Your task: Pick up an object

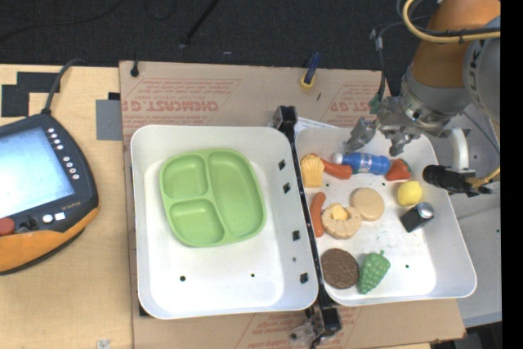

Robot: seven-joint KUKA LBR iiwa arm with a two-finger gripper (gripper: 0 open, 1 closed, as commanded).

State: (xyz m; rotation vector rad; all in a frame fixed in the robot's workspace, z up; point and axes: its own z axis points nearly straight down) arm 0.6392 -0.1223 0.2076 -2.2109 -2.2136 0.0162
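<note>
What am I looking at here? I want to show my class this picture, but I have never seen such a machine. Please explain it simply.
This is one photo from a camera fixed above a workbench, looking down at a slant. The grey and orange machine at the right is a robot arm. Its claw has two fingers spread apart, hanging over a blue bottle with nothing between them.

Two shallow white bins sit side by side. The left bin holds a green divided tray. The right bin holds toy food: a yellow lemon, a brown cookie, green grapes and more. The arm's job is to pick up one object.
</note>
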